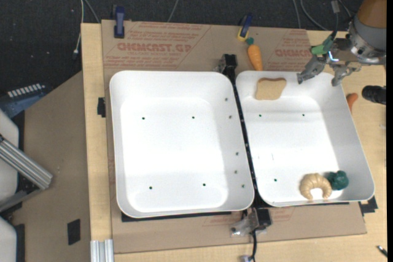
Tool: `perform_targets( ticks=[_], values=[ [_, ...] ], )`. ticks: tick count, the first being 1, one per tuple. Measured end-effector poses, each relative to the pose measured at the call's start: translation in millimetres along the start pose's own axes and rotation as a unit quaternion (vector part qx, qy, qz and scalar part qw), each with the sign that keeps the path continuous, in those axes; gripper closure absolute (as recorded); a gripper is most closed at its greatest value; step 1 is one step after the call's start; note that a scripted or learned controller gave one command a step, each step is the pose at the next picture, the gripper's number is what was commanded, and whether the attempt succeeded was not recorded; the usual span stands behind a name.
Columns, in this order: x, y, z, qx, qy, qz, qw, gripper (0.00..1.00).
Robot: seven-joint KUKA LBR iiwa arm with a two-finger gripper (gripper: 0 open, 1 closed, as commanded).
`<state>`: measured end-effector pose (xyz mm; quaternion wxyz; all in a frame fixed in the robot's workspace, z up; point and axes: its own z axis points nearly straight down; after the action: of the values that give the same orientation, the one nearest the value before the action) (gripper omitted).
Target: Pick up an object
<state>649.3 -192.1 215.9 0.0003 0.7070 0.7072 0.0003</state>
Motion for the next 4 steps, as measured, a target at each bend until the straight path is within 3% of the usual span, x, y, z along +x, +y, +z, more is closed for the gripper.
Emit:
perform_targets(
  ticks=[1, 2, 3, 4],
  values=[
    [6.7, -26.8, 113.8, 0.005, 0.001, 0.000, 1.0000, 0.00],
    [52.6, -34.9, 26.5, -0.004, 0.000, -0.002, 1.0000, 0.00],
    [103.3, -91.0, -43.5, -0.004, 0.000, -0.002, 1.0000, 0.00],
    [101.2, -92.1, -39.3, 0.000, 0.000, 0.000, 1.0000, 0.00]
  ],
)
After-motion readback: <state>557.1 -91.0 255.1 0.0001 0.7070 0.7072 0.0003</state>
